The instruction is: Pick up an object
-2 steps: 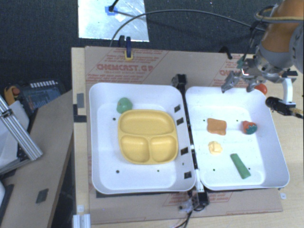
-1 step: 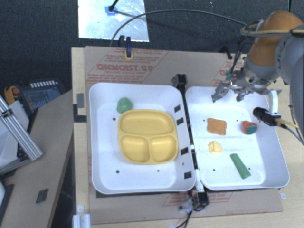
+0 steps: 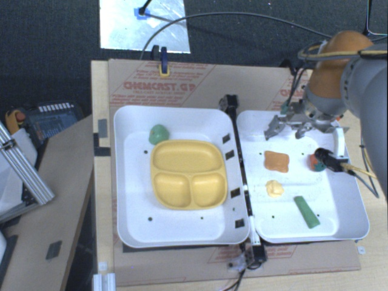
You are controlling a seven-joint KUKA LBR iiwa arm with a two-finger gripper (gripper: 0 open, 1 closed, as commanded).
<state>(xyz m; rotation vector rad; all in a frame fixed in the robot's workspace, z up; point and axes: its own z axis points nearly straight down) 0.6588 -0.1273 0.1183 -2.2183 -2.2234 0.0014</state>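
A: Where is the arm (image 3: 357, 71), and why does it sit there?

B: It reaches in from the right and hangs over the far end of the right bin (image 3: 351, 214). The jaws (image 3: 289, 126) are splayed apart with nothing between them, so I judge it is lining up a pick and has not closed on anything.

A: What could it take?

B: Four loose things lie on that bin's floor. An orange-brown block (image 3: 276, 160) sits just below the jaws, nearest to them. A pale yellow lump (image 3: 274, 188) lies a little nearer the camera. A green stick (image 3: 307, 211) lies at a slant toward the near right corner. A small red piece (image 3: 315, 160) sits by the right wall, partly behind a black part of the arm's hardware.

A: They seem scattered.

B: Yes, each is apart from the others, which leaves room for jaws to come down around one without nudging its neighbour. The block looks the easiest choice from here.

A: And the left bin (image 3: 130, 223)?

B: It holds a yellow divided tray (image 3: 185, 171) lying flat in the middle, and a green rounded object (image 3: 159, 133) touching its far left corner. Both are well apart from the jaws, across the divider between the bins.

A: Both bins rest on what?

B: A cardboard sheet (image 3: 200, 80) on the table.
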